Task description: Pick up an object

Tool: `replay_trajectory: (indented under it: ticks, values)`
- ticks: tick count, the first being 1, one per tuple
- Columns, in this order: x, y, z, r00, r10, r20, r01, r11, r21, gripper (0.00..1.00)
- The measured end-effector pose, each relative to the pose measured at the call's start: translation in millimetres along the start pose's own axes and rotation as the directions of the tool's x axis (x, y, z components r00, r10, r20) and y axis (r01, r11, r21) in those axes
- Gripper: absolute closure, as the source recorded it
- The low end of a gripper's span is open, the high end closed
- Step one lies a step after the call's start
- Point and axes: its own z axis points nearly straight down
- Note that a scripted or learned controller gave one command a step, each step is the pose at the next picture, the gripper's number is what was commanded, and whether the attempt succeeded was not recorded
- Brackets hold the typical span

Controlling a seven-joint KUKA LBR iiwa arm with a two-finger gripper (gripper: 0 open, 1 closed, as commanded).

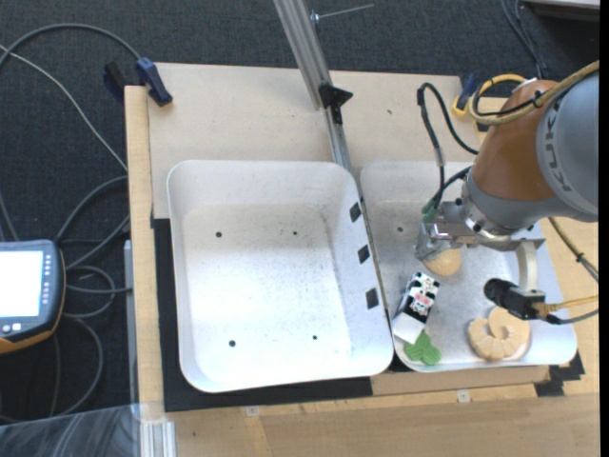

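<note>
Two shallow white bins stood side by side on the bench. The left bin (257, 274) carried only dark specks on its floor. The right bin (385, 193) held four things, one of each: at its near left corner a green-and-white toy (419, 344), just beyond it a black-and-white cow figure (420, 296), farther in a small tan lump (445, 260), and at the near right a tan ring-shaped toy like a bagel (498, 337). The gripper (436, 239) sat low over the tan lump, apparently touching it, so the step looked like the descent onto a chosen object. How wide its jaws stood could not be made out. The next move would probably call for closing squarely on the lump, then lifting straight up.
</note>
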Motion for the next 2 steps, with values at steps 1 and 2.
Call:
replay_trajectory:
  ticks: [1,2]
  values:
    - [0.7,2.8,-64.6,1.000,-0.001,0.000,0.001,1.000,-0.003,1.00]
    - [1.0,3.5,-70.0,1.000,0.000,0.000,0.000,1.000,0.003,1.00]
